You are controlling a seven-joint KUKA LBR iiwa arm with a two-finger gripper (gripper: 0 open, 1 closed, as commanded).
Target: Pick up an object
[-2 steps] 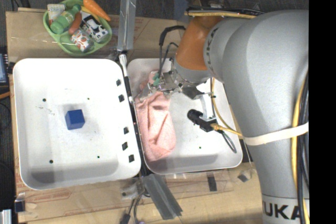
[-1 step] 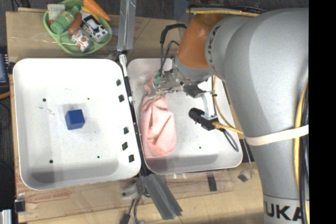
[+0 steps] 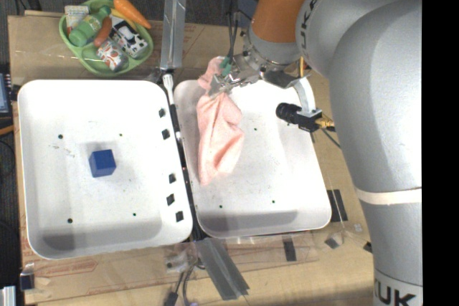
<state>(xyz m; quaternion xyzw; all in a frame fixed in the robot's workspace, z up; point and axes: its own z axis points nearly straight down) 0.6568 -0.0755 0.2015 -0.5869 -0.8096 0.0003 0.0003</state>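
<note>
**Ana:** Above the right bin (image 3: 315, 183), near its far left corner, the gripper (image 3: 228, 79) is closed on the top of a pink cloth (image 3: 219, 132). The cloth hangs down from the fingers toward the near side of this bin.

**Ben:** Why does it hang in such a long shape?

**Ana:** It is pinched at one end, so I judge its own weight pulls the rest down. The lower end seems to touch the floor of the right bin, but I cannot be sure.

**Ben:** And the other things?

**Ana:** Left of the right bin stands the left bin (image 3: 43, 226), with a blue cube (image 3: 102, 162) lying alone on its floor. Beyond that bin's far edge is a green bowl (image 3: 90, 61) full of toy food, well apart from the arm.

**Ben:** So the pick is done?

**Ana:** I judge it nearly done; the cloth must still come clear of the right bin.
</note>
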